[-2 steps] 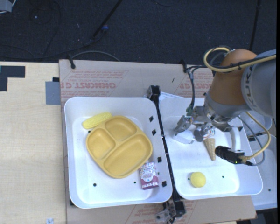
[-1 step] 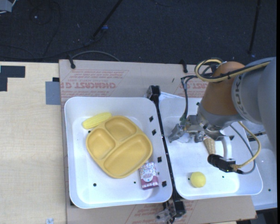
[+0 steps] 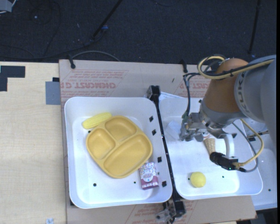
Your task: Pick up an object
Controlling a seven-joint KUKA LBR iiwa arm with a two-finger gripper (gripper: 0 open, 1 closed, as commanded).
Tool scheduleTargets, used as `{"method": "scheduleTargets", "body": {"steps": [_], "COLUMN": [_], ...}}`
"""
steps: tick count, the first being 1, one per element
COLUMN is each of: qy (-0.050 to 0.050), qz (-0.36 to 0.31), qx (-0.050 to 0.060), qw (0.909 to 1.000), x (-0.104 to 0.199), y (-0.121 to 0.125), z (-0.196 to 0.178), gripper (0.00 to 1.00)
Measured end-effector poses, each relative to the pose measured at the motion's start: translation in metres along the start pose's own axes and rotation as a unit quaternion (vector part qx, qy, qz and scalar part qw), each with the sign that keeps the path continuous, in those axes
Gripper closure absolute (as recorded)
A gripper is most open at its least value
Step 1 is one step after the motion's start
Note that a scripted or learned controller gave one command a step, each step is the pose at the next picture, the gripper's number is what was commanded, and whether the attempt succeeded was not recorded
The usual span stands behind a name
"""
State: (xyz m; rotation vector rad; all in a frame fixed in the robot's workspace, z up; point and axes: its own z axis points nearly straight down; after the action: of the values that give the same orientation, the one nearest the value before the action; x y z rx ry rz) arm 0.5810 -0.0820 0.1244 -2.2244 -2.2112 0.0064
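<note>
One cone [image 3: 209, 145] lies in the right bin [image 3: 252, 183] just right of the claw [image 3: 192, 133], long axis near vertical, narrow end upward. The arm [image 3: 233, 94] reaches down leftward. Whether the claw is spread, I cannot tell.

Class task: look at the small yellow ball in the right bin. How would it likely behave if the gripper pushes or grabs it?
The yellow ball looks round, so a nudge would probably send it rolling across the flat floor of the right bin. Its curved sides may slip out from two fingers unless squeezed through the middle. Being small, it is likely light.
</note>
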Motion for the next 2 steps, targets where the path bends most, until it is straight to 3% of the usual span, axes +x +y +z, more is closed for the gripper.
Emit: {"method": "scheduleTargets", "body": {"steps": [2], "qy": [0.000], "qz": [-0.003], "qx": [-0.004], "qw": [1.0000], "x": [-0.007], "y": [0.004], "z": [-0.094], "gripper": [1.00]}}
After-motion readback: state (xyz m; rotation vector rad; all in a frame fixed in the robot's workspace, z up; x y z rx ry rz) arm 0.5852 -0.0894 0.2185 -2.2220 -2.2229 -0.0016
